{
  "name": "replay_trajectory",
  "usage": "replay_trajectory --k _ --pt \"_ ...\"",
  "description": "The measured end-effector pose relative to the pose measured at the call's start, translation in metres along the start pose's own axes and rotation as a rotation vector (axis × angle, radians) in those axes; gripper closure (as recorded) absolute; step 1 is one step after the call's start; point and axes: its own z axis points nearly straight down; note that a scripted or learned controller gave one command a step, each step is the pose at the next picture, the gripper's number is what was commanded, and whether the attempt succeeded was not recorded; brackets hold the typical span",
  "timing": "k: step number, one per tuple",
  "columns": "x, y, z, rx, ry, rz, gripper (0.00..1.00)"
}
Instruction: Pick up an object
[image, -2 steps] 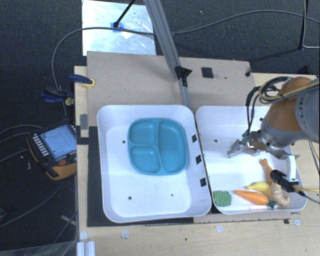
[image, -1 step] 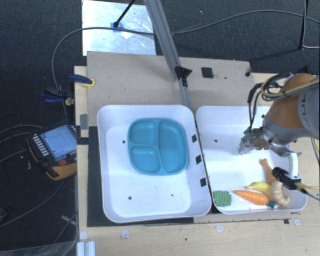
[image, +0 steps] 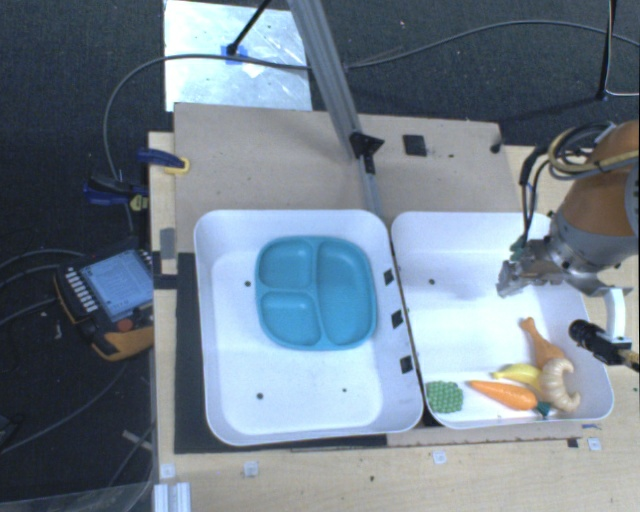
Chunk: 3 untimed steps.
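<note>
Several toys (image: 520, 385) crowd right bin (image: 450, 250) corner | hand (image: 515, 275) above, state cannot tell | risk: carrot (image: 503, 394) wedged, grasp slips.

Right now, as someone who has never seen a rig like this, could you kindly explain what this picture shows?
One camera fixed above a bench looks down at a slant. The grey and orange arm on the right is a robot. Its pincer hangs over the right bin, and I see nothing between its fingers. That bin's near corner holds toy food: a carrot, a banana, a drumstick, a pale curled piece and a green clump. The left bin holds a blue divided plate. The robot's job is to pick up one object.
</note>
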Motion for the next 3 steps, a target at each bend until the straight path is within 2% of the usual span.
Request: replay_trajectory --k 2,3 --pt "-0.005 0.013 -0.118 -0.002 -0.001 -0.006 1.00" --pt "0.046 0.012 -0.119 0.004 0.002 -0.008 1.00"
